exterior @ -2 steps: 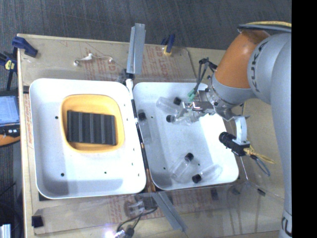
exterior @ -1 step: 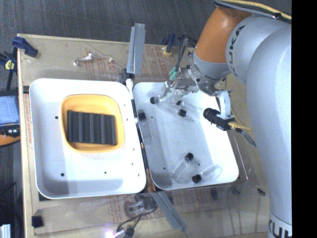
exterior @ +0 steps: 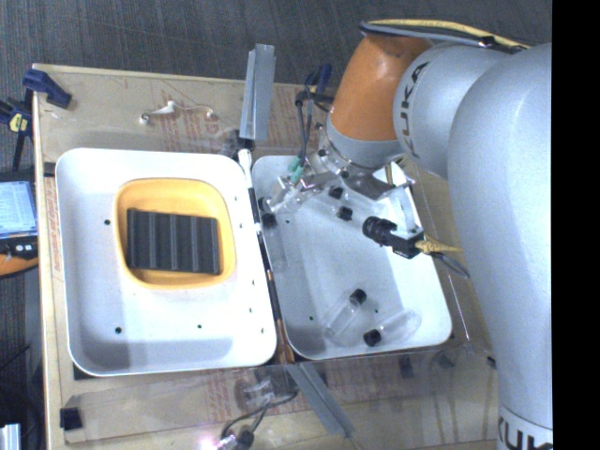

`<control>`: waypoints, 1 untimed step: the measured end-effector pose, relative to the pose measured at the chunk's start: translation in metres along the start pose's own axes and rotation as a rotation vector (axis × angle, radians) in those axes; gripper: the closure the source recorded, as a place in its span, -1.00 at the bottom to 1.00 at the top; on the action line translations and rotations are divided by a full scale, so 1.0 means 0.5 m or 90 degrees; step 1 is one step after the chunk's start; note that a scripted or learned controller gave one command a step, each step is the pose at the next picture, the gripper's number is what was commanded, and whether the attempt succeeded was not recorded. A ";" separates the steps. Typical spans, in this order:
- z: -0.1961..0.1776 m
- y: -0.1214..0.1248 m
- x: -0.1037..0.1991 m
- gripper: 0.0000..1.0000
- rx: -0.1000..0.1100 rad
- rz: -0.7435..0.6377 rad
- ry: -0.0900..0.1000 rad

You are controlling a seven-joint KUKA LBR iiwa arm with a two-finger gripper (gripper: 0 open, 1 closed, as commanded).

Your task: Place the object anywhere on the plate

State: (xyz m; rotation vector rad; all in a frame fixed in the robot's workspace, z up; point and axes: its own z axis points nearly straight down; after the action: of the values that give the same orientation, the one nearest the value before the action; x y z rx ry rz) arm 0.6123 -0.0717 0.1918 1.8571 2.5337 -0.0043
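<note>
Gripper (exterior: 298,187) low over right bin (exterior: 309,340), finger spread unclear, seemingly holding nothing, yellow plate (exterior: 173,193) apart

You had a wooden bench (exterior: 141,97) bearing two white bins side by side: the right bin (exterior: 309,293) sat directly beneath the gripper, the left bin (exterior: 89,279) well off to its far side, their inner rims touching.
</note>
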 end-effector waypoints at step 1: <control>-0.003 0.086 0.143 1.00 -0.003 -0.162 0.000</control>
State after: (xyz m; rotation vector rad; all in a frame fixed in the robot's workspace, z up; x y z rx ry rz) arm 0.6320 0.0095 0.1930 1.5205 2.7472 0.0017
